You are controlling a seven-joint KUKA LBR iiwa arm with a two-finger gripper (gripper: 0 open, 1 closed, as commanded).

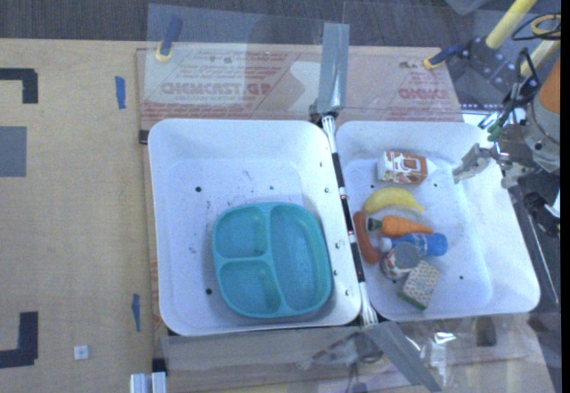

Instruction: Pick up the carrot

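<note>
The gripper (488, 161) is seen above the right bin's (499, 280) far right rim; whether it is apart or together cannot be told. The carrot (405, 225) is lain in that bin, between a banana (394, 200) and a blue bottle (423, 246), well apart from the gripper.

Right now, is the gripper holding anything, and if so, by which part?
Nothing is held. The gripper hangs over the right bin near its right rim, apart from the carrot, which lies among the other items in that bin.
</note>
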